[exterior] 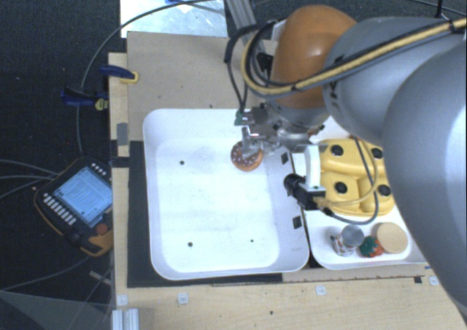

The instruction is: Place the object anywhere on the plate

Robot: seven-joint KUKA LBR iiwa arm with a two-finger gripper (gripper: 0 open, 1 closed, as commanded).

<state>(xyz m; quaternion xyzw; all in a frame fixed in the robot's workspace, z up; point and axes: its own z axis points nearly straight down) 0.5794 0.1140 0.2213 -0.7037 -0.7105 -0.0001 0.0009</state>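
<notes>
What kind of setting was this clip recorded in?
Most likely a robotics lab bench: a teach pendant lies beside the bench, clamps grip its edge, cables trail across dark carpet, and the arm works over two white bins.

Robotics lab: KUKA arm (394, 87) over worktop (182, 80) w/ two white bins (164, 175), teach pendant (76, 204) on dark floor, clamps (98, 98), loose cables.
</notes>
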